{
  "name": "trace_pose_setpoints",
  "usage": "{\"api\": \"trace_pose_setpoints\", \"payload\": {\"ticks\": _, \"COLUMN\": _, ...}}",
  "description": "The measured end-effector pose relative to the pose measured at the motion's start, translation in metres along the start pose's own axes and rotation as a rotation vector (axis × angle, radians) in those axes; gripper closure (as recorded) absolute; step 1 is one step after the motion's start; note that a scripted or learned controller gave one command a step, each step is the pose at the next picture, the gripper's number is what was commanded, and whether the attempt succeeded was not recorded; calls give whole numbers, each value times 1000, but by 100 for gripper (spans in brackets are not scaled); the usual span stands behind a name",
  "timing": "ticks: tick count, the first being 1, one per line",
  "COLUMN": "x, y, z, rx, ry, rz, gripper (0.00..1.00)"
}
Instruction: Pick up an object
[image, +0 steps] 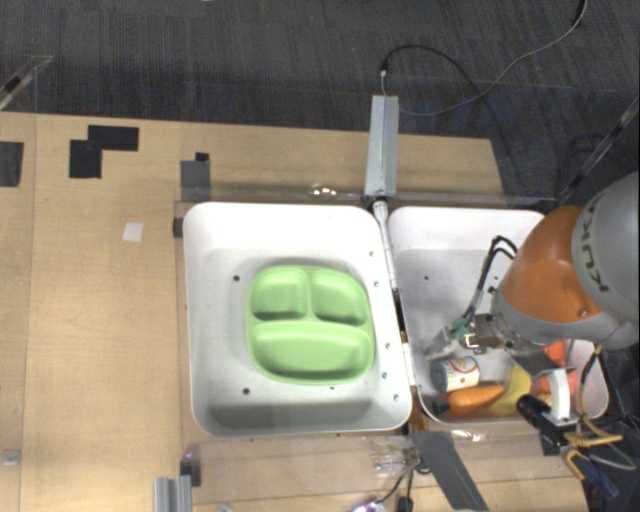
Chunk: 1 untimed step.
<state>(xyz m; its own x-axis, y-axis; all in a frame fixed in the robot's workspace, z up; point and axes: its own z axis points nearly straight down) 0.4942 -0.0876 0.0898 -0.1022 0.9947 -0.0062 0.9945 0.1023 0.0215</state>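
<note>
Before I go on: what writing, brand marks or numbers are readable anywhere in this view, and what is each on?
"KU", white letters cut off by the picture's edge, on the grey robot arm housing above its orange band.
The small white-and-orange cylindrical container in the right white bin has a label, too blurred to read.
The green divided plastic tray in the left white bin carries no text.

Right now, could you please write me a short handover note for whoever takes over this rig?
Gripper: low in the right bin, near its front; the arm's wrist hides how it stands, so no hold is confirmed.
Things: a carrot, a small can and a yellow item crowd the right bin's front edge. A green tray lies in the left bin.
Done: nothing visibly lifted.
Left: grasp one object and raise it.
</note>
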Motion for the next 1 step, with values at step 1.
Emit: {"api": "trace_pose_setpoints", "payload": {"ticks": 1, "x": -27, "y": 7, "z": -58, "rx": 19, "ry": 6, "rz": -55, "gripper": 0}}
